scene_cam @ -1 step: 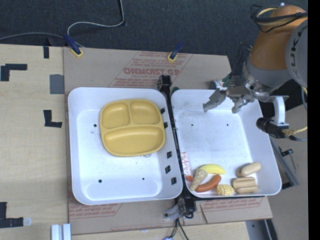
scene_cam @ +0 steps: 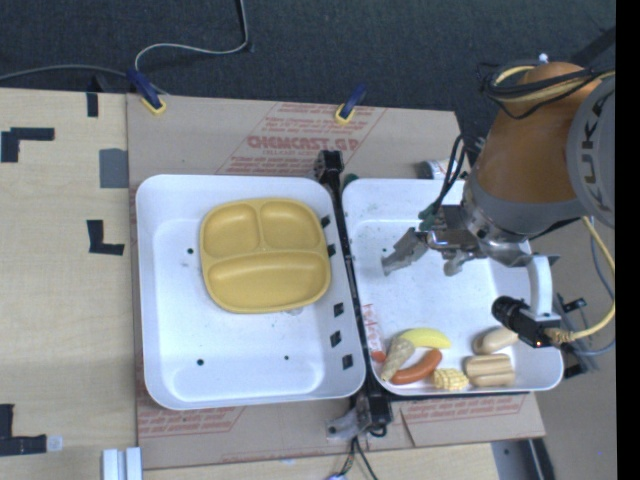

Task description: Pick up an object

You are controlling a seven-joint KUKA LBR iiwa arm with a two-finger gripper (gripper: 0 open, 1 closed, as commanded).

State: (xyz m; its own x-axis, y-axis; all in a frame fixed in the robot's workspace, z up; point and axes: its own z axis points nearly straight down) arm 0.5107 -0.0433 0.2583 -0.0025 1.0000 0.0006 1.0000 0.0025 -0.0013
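Note:
My gripper (scene_cam: 432, 256) hangs over the middle of the right bin (scene_cam: 400, 208), its two fingers spread open with nothing between them. The toy foods lie along that bin's near edge, below the gripper: a yellow banana (scene_cam: 430, 338), a red sausage (scene_cam: 415, 368), a pale wrapped piece (scene_cam: 397, 350), a corn cob (scene_cam: 449, 378), a hot-dog bun (scene_cam: 489, 370) and a tan potato-like piece (scene_cam: 494, 341). The arm's orange band (scene_cam: 535, 133) rises at the upper right.
A yellow three-compartment plate (scene_cam: 266, 254) lies in the left bin (scene_cam: 170, 298). A black divider clip (scene_cam: 338, 258) runs between the bins. Both bins rest on cardboard (scene_cam: 290, 138) held by blue-yellow clamps. A black camera part (scene_cam: 520, 320) hangs from the arm near the potato.

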